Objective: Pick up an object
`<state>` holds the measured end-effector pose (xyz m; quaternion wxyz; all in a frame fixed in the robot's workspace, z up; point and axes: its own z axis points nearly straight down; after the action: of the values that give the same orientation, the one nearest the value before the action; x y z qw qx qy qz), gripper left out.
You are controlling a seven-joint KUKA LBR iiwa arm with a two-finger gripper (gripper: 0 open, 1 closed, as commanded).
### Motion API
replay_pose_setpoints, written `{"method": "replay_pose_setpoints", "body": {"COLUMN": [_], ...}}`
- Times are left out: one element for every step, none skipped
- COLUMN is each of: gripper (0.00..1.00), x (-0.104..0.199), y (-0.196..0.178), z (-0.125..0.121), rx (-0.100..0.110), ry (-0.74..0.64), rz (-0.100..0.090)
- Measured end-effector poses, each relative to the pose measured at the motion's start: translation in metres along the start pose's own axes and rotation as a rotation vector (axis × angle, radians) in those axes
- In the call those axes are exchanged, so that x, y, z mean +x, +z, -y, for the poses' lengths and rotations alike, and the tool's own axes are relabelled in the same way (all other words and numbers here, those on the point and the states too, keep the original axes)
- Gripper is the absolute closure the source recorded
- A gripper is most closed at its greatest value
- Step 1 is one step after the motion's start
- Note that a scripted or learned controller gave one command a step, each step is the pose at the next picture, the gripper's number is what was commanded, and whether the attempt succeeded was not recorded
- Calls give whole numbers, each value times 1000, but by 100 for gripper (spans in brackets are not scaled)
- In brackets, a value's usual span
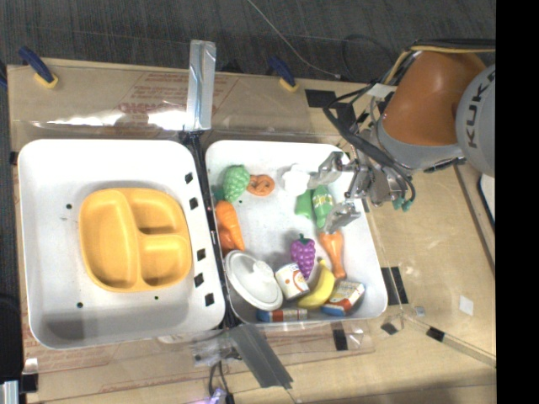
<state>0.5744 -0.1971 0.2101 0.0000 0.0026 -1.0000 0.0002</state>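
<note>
White bin wall (370, 251) nearest us; silver two-finger gripper (335, 194) hung spread, nothing held, beside green plastic bottle (318, 206). Approach step, we judged; next: descend, close.

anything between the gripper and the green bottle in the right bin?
Nothing visible. The gripper hangs right over the green bottle near the right bin's far-right wall, one finger above it and one below in the camera view. The carrot lies just below, clear of the gap.

Glossy yellow plastic tray (135, 236), smooth white plastic bins (34, 225), matt wood-look bench (438, 276), shiny metal gripper (340, 194)
</note>
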Motion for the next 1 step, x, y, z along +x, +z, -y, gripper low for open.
{"method": "replay_pose_setpoints", "body": {"gripper": [0], "x": [70], "y": [108], "z": [13], "rx": [2], "ry": [77], "rz": [6]}}
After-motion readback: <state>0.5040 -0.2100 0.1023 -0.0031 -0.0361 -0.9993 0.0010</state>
